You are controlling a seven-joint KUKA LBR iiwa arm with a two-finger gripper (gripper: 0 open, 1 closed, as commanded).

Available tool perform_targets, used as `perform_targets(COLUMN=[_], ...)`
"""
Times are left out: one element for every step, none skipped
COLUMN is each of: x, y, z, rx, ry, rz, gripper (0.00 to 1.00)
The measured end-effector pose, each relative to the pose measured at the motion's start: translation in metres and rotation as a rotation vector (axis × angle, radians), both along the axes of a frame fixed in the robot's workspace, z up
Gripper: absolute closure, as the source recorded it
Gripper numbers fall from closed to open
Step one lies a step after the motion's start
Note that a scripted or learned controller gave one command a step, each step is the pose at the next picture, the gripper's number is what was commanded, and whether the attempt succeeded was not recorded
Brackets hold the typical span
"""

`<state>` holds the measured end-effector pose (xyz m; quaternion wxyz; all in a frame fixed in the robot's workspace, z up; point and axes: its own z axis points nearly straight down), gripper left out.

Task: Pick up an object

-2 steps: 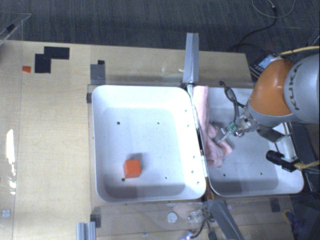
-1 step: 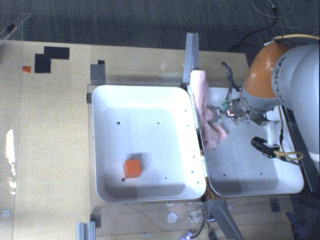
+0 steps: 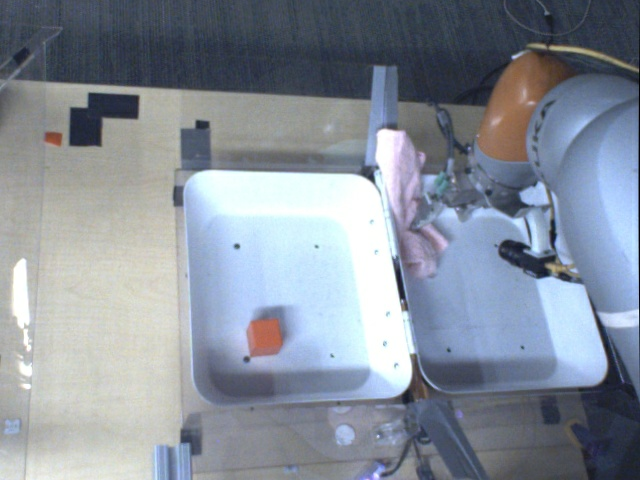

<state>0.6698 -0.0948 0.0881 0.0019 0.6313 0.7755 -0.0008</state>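
Surface (image 3: 110,268): pale wood, carrying two white bins side by side.
Left bin (image 3: 290,193): holds an orange block (image 3: 265,337) near its front-left corner, lying free and well apart from the arm.
Orange block: looks small, stiff and light; probably best pinched across two opposite flat sides.
Pink cloth (image 3: 408,203): draped over the wall between the bins at their back edge, hanging into the right bin (image 3: 520,368).
Pink cloth handling: soft and limp; I judge a pinch on a bunched fold would lift it, though it may snag on the wall.
End effector (image 3: 440,200): just beside the cloth, over the right bin's back-left corner; whether clenched or released, I cannot tell.
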Motion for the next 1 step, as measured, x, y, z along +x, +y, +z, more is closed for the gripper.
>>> perform_targets(x=[-0.0244], y=[-0.0027], z=[0.0015], rx=[0.000], ry=[-0.011], rz=[0.153], gripper=[0.00])
